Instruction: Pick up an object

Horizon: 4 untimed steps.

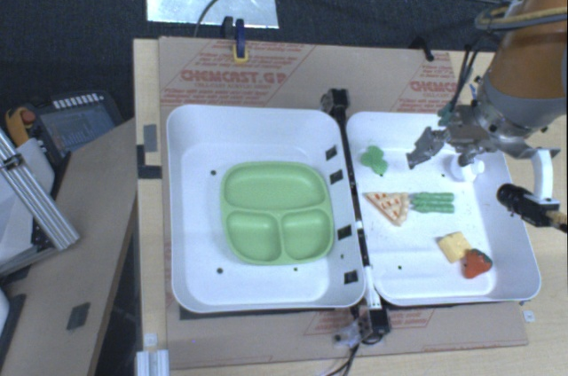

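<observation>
On the table (151,215) you've got two shallow white plastic bins side by side. Your left bin (191,188) has a pale green three-compartment plastic plate (273,212) sitting about in the middle of it. Your right bin (506,268) holds all the small stuff. Coming in from the right, the grey arm with the orange band (531,46) hangs over the far part of that right bin, with the jaws (441,151) down near the bin floor, and honestly I can't tell if they're apart or together from this angle. Nothing looks caught in them. Just below them lies a bunch of green toy beans (432,203), touching a tan waffle-pattern toy wedge (389,206). Left of the jaws sits a small green toy broccoli piece (373,159). Near the front right corner, a yellow toy cheese chunk (453,246) sits right against a little red toy strawberry (477,263).
</observation>
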Motion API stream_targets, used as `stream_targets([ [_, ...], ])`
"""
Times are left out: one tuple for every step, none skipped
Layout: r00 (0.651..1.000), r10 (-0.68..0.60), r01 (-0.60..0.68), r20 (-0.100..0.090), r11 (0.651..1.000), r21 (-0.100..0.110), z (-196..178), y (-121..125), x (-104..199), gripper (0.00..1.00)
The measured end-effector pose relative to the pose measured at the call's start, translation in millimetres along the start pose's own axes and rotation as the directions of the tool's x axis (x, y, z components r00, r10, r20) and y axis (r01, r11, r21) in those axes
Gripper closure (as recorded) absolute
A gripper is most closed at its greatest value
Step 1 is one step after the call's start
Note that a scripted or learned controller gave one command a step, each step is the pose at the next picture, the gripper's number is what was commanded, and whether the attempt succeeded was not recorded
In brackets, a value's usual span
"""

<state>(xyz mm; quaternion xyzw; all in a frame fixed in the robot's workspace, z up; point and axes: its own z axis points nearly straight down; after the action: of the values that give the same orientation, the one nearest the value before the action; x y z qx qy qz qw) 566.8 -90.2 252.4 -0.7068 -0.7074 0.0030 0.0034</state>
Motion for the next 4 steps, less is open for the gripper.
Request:
stream_targets([
  [1.0, -0.002, 0.002, 0.001, 1.0, -0.011, -5.7, 2.0, 0.1, 0.0],
  [1.0, -0.001, 0.001, 0.0, 1.0, -0.006, 54.1, 2.3, 8.2, 0.0],
  [1.0, 0.0, 0.0, 0.0, 1.0, -0.005, 116.8, 5.0, 7.8, 0.0],
  [1.0, 0.0, 0.0, 0.0, 1.0, -0.006, 169.1, 5.1, 8.3, 0.0],
])
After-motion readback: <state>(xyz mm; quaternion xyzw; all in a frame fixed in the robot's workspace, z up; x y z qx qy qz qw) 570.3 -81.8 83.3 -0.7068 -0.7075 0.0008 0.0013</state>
